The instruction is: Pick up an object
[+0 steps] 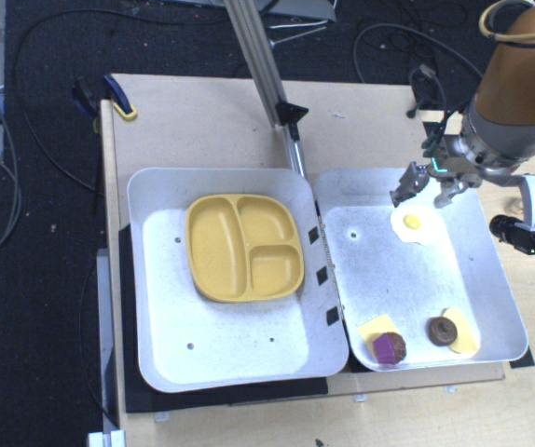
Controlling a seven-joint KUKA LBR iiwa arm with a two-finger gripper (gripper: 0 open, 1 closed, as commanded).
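Observation:
A toy fried egg (411, 223), white with a yellow yolk, lies at the far side of the right bin (487, 250). My gripper (430, 186) hangs just above and behind it, its two fingers spread apart with nothing between them. Near the front edge of that bin sit a purple round object (389, 347) on a yellow slice (372, 329) and a brown round piece (443, 331) on another yellow slice (463, 335).
A yellow divided plate (245, 247) rests in the left bin (156, 333). A slanted metal pole (260, 54) rises behind the bins. Black clips (323, 273) line the seam between the bins. Bare wooden bench (202, 124) lies behind them.

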